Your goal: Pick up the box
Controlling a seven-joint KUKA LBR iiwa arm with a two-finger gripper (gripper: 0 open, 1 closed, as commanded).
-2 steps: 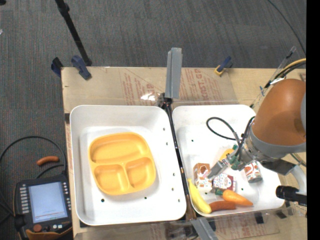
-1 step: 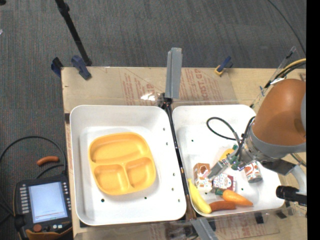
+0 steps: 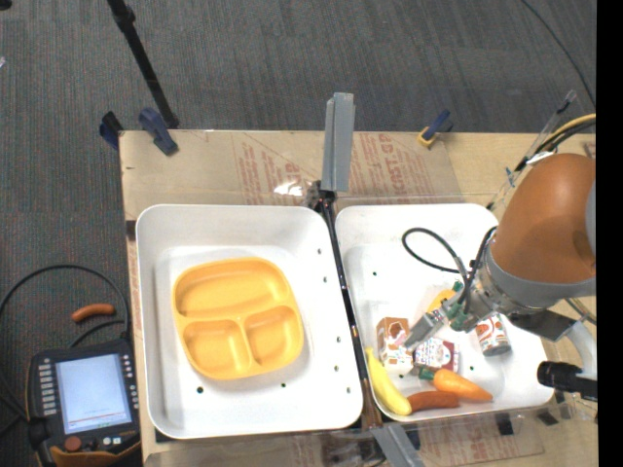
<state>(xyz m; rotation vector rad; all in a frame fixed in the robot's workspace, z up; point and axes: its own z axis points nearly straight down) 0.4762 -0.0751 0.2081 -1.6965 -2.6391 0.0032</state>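
Observation:
The box (image 3: pixel 392 341), a small brown and white carton, lies in the right bin (image 3: pixel 389 232) near its left wall. My gripper (image 3: pixel 425 329) hangs low over the bin's middle, just right of the box and slanted toward it. It hovers over a red and white packet (image 3: pixel 434 355). The grey arm with its orange band (image 3: pixel 547 224) comes in from the right and hides part of the bin's right side.
A banana (image 3: pixel 384 382), a carrot (image 3: pixel 456 386) and a small can (image 3: pixel 494 335) crowd the right bin's front. A black cable (image 3: pixel 430 247) loops above them. The left bin (image 3: pixel 156 261) holds a yellow divided tray (image 3: pixel 238 315). A teach pendant (image 3: pixel 88 393) sits off the bench at lower left.

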